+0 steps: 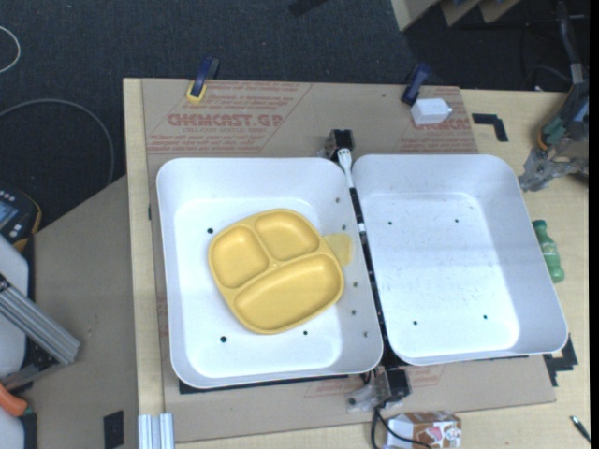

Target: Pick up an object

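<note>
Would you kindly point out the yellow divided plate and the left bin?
yellow divided plate [281,293]: camera view, its large lower compartment.
left bin [187,195]: camera view, bare floor near its upper-left corner.

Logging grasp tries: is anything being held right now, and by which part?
Nothing is seen held. The yellow divided plate lies flat in the left bin, with nothing gripping it.

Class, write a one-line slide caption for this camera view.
Yellow divided plate lying in the left white bin, beside the right white bin, on a cardboard-covered bench.
</note>
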